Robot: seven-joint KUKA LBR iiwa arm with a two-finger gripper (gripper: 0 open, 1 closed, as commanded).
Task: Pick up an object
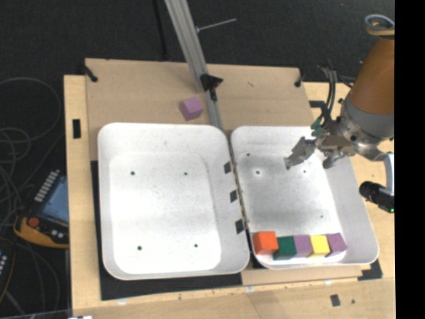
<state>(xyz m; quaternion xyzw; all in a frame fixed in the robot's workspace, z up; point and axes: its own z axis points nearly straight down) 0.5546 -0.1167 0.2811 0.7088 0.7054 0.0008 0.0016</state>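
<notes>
We see the arm (373, 78) reaching in from the right, its orange band above the grey wrist, with the claw (312, 153) hanging over the upper part of the right bin (279, 198). One dark finger (297, 153) juts out to the left and downward over the bin's white floor; another (328, 159) sits closer to the wrist. There is a visible gap between them, so the claw looks open, and we see nothing held in it. We cannot tell whether the tips touch the bin floor or hover above it.

The blocks lie well apart from the claw, in a row against the right bin's near wall. From left to right we count an orange block (266, 242), a green block (286, 246), a purple block (303, 245), a yellow block (321, 244) and another purple block (336, 242). They sit side by side, each touching or nearly touching its neighbour.

A sixth piece, a small purple cube (191, 108), rests on the bare tabletop (133, 88) beyond the bins, just above the far edge of the left bin (166, 198) and beside a slanting metal rail (189, 38).

The two bins sit edge to edge, joined by dark clips (234, 197) along the seam. Off the tabletop's left side, cables and a handheld control unit (46, 208) lie on the dark floor.
</notes>
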